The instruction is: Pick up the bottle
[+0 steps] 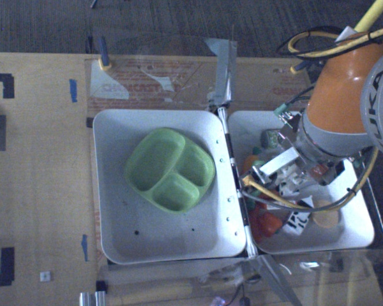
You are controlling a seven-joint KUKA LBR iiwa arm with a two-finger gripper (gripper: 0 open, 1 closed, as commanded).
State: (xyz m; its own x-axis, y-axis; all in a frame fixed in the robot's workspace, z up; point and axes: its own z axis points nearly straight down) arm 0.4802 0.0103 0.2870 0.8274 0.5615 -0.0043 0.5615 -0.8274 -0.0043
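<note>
**A:** Any writing you can read?

**B:** Only on the arm (354, 101): large white letters run along its grey casing at the 3 o'clock edge, something like "UKA", cut off by the frame. A black-and-white patterned card (298, 220) lies in the right bin (360, 234), but its marks are too small to read.

**A:** And the claw?

**B:** The claw (287, 171) hangs low over the clutter in the right bin, toward that bin's 9 o'clock side. Its tips are lost among cables and objects, so I cannot tell whether it is spread or closed, or whether it touches anything.

**A:** Where is the bottle?

**B:** I cannot pick it out for certain. The right bin holds a jumble: something orange-red (266, 223) at 7 o'clock, a tan round piece (325, 218) at 5 o'clock, a dark greenish thing (272, 137) near 11 o'clock.

**A:** The other bin?

**B:** The left bin (115, 234) holds a green divided plate (170, 169), on the wooden tabletop (38, 190).
</note>
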